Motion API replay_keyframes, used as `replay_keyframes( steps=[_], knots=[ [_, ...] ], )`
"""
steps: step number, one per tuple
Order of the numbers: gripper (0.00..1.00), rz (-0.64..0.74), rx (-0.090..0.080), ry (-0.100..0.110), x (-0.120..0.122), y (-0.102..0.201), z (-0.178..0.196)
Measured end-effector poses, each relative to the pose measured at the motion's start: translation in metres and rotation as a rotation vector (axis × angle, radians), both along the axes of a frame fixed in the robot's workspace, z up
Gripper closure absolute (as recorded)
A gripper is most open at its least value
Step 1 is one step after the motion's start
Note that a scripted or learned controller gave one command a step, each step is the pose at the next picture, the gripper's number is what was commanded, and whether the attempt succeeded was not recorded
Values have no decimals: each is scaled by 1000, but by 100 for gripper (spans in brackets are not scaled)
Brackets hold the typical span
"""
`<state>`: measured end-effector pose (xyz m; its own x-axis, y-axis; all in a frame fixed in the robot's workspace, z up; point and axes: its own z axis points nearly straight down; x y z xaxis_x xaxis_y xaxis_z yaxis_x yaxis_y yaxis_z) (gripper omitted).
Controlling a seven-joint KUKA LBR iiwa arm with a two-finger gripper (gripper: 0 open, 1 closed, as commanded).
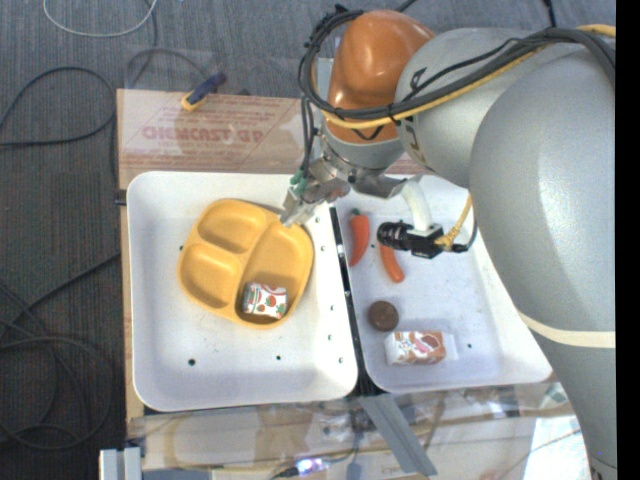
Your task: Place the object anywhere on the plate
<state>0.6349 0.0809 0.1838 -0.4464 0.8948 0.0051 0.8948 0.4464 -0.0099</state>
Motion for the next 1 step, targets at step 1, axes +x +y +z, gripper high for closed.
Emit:
replay_keyframes(
  steps=[1],
  knots=[
    [100, 96, -2, -6, 31, 54, -76]
  ],
)
